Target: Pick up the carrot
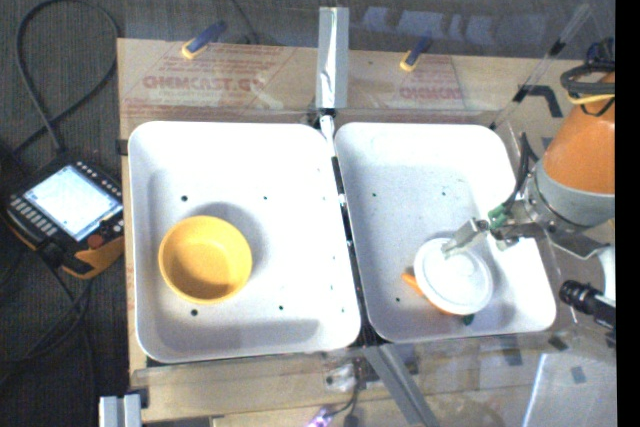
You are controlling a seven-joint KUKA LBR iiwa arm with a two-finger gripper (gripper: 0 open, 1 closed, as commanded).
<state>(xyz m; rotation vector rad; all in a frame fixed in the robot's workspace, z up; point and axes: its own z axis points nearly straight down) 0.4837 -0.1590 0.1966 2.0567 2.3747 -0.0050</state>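
The orange carrot (411,281) peeks from under the round white plastic dish (455,277) near the right white bin's (400,175) front edge; the gripper (478,233) hovers above.

two white bins (240,147), one yellow bowl (205,259), one white plate (454,275), one carrot (410,281)

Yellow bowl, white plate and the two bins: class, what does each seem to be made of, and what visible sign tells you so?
Yellow bowl: probably plastic, smooth with a soft sheen and even colour.
White plate: likely plastic or glazed ceramic; glossy with a raised rim, so the look leaves it open.
Bins: seemingly moulded white plastic, matt, with rounded corners and small dark specks.
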